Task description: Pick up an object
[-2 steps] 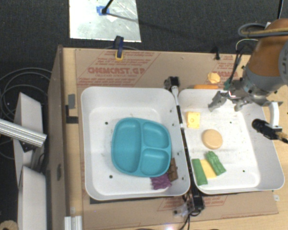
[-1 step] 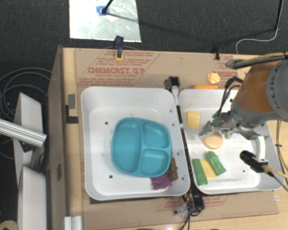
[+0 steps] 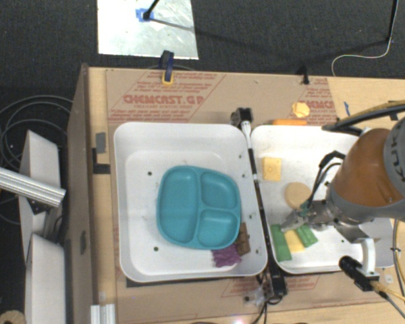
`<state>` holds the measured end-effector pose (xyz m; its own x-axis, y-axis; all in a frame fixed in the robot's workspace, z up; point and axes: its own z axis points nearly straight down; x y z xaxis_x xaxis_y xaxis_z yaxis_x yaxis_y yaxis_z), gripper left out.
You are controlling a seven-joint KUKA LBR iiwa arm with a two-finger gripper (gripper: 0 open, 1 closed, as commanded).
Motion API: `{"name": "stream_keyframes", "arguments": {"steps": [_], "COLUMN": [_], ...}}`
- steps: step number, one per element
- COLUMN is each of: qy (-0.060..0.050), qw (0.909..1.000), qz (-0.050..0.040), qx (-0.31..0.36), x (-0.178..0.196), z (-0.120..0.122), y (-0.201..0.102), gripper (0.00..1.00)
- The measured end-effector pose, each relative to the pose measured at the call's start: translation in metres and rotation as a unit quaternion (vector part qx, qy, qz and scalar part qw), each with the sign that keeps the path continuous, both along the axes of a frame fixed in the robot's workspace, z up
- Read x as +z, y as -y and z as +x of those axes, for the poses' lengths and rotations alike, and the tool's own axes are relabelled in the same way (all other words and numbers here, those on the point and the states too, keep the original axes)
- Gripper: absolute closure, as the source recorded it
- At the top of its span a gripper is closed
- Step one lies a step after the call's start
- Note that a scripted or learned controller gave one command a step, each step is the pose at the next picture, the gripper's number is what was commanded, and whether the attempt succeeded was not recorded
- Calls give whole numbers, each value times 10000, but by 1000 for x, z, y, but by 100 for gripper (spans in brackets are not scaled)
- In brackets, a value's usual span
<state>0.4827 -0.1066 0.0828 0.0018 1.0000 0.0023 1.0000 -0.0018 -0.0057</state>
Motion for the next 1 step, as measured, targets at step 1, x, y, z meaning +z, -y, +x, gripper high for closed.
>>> {"name": "stream_keyframes", "arguments": {"steps": [1], "qy": [51], "qw": [10000], "qz": [-16], "qx": [12], "x": [12], "z": [6], "y": [1], "gripper": [100]}}
